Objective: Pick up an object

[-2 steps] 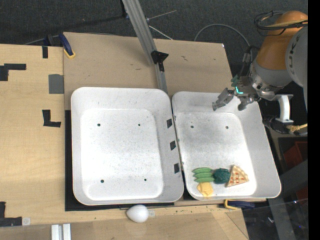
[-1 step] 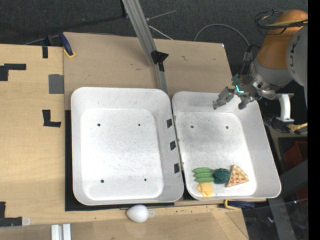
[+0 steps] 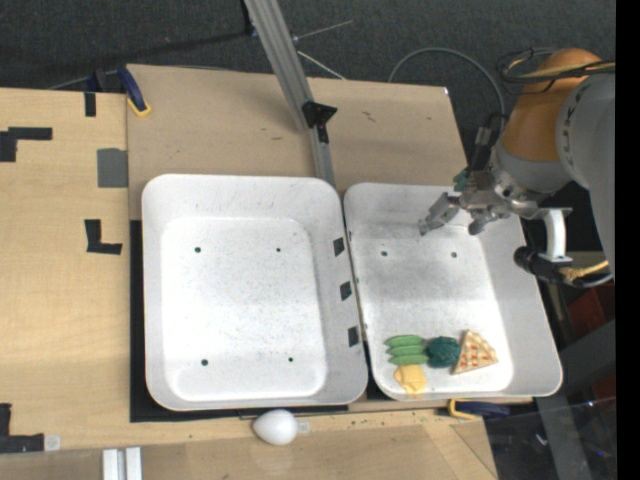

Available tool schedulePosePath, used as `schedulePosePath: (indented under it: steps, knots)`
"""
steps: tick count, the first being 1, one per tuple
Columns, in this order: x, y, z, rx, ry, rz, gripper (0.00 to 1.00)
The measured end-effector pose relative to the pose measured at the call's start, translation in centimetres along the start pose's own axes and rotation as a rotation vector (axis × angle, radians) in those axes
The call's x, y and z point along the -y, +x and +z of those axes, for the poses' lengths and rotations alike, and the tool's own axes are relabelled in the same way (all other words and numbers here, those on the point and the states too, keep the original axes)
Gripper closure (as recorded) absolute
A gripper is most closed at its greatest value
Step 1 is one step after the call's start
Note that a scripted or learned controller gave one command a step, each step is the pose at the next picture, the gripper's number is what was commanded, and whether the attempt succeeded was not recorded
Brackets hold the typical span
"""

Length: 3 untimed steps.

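Several small toy foods lie together at the near end of the right bin (image 3: 520, 308): a green pea pod (image 3: 405, 347), a dark green broccoli piece (image 3: 441, 350), a yellow piece (image 3: 410, 376) and a pizza slice (image 3: 474, 353). My gripper (image 3: 455, 219) hangs over the far end of the same bin, well away from that pile. Its two fingers are spread apart with nothing between them.
The left bin (image 3: 240, 193) sits beside the right one, with black clips along the shared edge. A white egg-shaped object (image 3: 275, 427) rests on the bench in front of the left bin. A slanted metal rail (image 3: 290, 68) crosses the far side.
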<state>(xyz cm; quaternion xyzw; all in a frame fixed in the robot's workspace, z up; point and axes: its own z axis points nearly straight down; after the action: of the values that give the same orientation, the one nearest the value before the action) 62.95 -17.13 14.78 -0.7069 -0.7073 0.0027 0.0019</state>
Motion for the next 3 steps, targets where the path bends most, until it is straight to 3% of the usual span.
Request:
schedulePosePath:
  steps: [1, 2, 3]
  knots:
    - [0.1, 0.1, 5.4, 0.0, 0.001, -0.001, 0.0]
    - [0.0, 0.2, 4.1, 0.0, -0.005, -0.003, 1.0]
    - [0.0, -0.3, -2.2, 0.0, -0.012, -0.001, 1.0]
